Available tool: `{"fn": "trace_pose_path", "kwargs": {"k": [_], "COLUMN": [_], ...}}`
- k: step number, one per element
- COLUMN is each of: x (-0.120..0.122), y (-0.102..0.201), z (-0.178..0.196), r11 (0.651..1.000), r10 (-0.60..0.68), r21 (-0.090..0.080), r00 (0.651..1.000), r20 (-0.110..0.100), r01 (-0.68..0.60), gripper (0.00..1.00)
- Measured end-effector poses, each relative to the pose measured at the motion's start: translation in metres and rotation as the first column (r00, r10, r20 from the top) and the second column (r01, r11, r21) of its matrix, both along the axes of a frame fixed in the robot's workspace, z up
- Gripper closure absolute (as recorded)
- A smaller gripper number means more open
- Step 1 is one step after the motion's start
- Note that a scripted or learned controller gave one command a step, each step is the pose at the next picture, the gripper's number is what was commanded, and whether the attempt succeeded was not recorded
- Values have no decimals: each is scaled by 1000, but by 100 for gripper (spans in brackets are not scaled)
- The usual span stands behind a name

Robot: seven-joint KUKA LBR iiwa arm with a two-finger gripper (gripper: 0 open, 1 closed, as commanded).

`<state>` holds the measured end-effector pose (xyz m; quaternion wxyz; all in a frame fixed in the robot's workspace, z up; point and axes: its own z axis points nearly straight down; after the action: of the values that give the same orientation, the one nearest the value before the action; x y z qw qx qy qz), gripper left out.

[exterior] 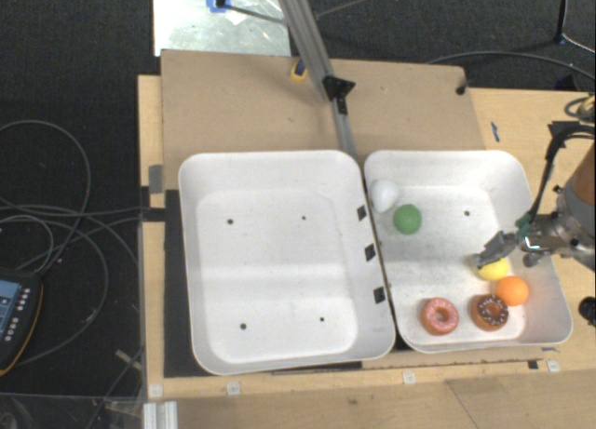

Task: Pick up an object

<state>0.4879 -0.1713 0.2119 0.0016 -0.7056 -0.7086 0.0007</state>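
The right bin (447, 171) holds a white ball (384, 195) against its left wall and a green ball (407, 220) just beside it. Near the front lie a pink frosted doughnut (440, 315), a chocolate doughnut (490, 311), an orange ball (513, 290) and a yellow object (494, 270). My gripper (495, 252) comes in from the right edge and sits low over the yellow object, its dark fingers right at that object's upper left side. Whether the yellow object is between the fingers cannot be made out.
The left bin (200, 232) lies beside the right one, joined by dark clips (370, 252) along the shared wall. A slanted grey pole (312, 36) crosses the bench's back. Cables trail on the floor at left.
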Motion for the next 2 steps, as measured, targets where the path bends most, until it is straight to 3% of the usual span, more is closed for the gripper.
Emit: {"fn": "trace_pose_path", "kwargs": {"k": [1,2], "x": [1,4], "y": [0,4], "z": [2,-41], "r11": [1000,1000], "r10": [-1,-3], "r21": [-1,0], "r00": [1000,1000], "r20": [5,0], "r01": [1,3], "gripper": [0,0]}}
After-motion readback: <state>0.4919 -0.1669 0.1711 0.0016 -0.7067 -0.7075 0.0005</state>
